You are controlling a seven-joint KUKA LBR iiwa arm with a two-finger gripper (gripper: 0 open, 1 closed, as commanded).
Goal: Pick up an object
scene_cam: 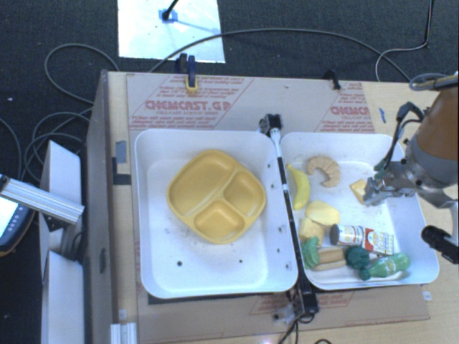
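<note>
Objects for pickup lie in the right bin (409, 256), where the tool (374, 192) is positioned low at the bin's right side; whether the tool is open or closed cannot be determined. A yellow wedge (358, 189) lies just beside the tool on its left. Further left are a croissant (324, 169) and a banana (300, 185). Below the tool lie a small bottle (362, 236), a lemon-coloured piece (322, 212), a green bottle (387, 266) and a broccoli piece (310, 251). Well to the left, the left bin (158, 264) holds a yellow divided plate (216, 195). Both bins rest on the bench (215, 99).
</note>
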